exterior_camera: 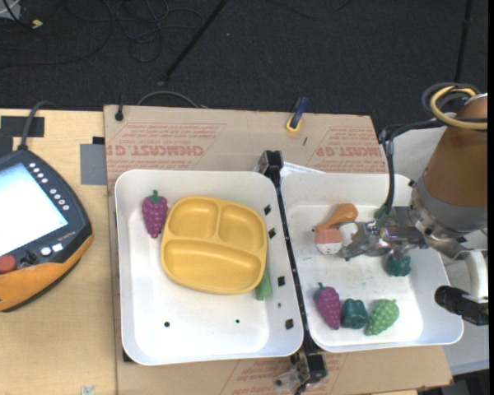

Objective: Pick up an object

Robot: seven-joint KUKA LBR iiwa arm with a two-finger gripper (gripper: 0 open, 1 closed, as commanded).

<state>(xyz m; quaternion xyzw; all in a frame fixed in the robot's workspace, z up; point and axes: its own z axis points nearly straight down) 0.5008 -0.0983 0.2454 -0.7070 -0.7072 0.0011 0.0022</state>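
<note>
1. Bins sit side by side on the bench, seen from the one camera above at a slant: a left bin and a right bin, both shallow and white.
2. Left bin: a yellow divided plate lies near its middle, with purple toy grapes just beside the plate's left edge, toward the bin's far left corner. A green piece peeks out at the plate's near right corner, against the bin's right wall.
3. Right bin: an orange and white toy lies toward the far left part. Along the near edge sit more purple grapes, a dark green pepper touching them, and a light green bunch of grapes just beside the pepper.
4. The arm reaches in from the right, and its gripper is low over the right bin's middle, just beside the orange and white toy. How far the claw is parted cannot be told, nor whether it has hold of anything.
5. A small dark green object lies just under the wrist, toward the bin's right edge.
6. A handheld control pad rests on the bench at the left edge.
</note>
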